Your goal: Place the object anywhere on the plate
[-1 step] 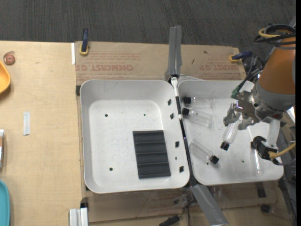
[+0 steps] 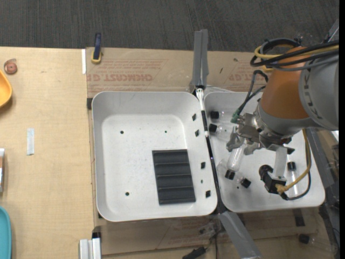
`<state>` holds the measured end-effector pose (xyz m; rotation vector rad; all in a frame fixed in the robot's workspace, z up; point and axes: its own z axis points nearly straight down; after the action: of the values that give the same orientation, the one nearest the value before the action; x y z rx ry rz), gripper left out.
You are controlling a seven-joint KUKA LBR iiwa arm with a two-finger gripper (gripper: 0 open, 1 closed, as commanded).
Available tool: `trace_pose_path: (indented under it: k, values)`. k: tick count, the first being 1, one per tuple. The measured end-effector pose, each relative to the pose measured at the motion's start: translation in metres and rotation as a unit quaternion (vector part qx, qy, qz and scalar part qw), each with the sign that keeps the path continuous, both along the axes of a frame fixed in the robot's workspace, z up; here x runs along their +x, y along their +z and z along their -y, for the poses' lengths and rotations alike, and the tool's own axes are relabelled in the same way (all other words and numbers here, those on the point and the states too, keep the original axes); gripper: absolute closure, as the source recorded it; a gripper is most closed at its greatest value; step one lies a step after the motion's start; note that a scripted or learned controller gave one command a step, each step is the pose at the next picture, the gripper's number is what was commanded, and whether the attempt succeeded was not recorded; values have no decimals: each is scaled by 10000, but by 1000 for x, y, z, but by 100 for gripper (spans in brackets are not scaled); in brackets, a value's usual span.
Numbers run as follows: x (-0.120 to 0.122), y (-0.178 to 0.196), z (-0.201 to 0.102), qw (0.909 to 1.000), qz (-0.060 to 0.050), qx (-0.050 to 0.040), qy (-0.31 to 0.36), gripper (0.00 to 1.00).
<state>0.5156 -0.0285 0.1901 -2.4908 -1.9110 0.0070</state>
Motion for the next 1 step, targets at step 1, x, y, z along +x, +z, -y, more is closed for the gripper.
trace_pose_path:
  k: [1]
  values:
    - [22, 0, -68, 9996, 1, -5, 271, 100]
